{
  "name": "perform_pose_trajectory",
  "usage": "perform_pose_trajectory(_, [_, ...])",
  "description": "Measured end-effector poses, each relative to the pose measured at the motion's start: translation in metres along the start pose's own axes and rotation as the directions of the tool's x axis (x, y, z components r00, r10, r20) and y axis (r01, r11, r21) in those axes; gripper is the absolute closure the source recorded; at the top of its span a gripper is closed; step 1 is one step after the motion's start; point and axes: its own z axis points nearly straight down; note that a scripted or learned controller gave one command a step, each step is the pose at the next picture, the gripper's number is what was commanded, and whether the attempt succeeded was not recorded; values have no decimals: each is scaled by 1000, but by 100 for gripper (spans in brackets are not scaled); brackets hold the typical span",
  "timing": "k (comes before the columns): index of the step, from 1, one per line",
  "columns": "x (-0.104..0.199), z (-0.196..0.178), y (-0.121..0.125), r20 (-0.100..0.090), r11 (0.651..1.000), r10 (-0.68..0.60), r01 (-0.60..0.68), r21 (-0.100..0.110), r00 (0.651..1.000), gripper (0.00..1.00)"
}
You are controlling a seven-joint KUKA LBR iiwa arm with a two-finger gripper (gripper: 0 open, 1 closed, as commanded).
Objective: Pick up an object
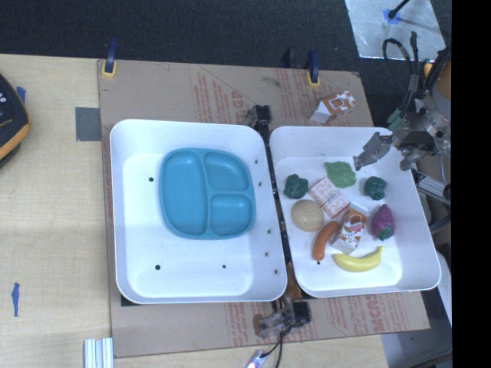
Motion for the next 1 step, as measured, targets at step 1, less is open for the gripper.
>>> perform_pose_trajectory(1, [-27,198,-4,1,1000,0,0,-1,1000,0])
